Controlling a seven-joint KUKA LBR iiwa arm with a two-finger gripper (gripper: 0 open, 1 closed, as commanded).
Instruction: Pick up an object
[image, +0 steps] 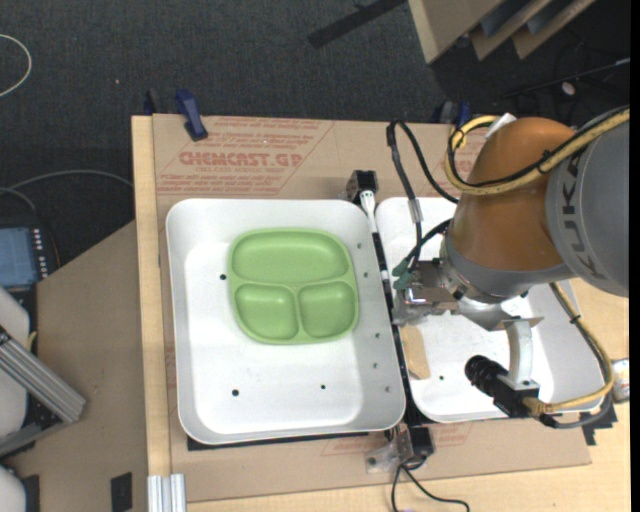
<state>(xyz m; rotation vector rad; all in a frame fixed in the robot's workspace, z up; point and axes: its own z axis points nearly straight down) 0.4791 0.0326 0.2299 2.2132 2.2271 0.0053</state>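
**Arm over the right bin, green tray in the left**

Nearest the camera, the arm (520, 210) is seen as a bulky rounded mass, its orange band glossy and its grey shell smooth, with yellow and black cables looped around it. It covers much of the right bin (560, 375), of which a strip of glossy white floor and rounded rim is left showing. The gripper (420, 290) is made out only as a cluster of metal and green-tinted parts at the arm's left side, just right of the divide between the bins; whether it is spread or pressed together cannot be told. A flat tan piece (414, 352), shaped like a short strip, lies in the right bin just below the gripper, its upper end hidden. Left of the arm, the left bin (200, 370) is a shallow white plastic basin with rounded corners. A pale green tray (293, 285), matte, rounded and moulded into three compartments, lies flat in that bin's upper middle, well apart from the gripper. Brown printed cardboard (250, 150) lies under both bins.
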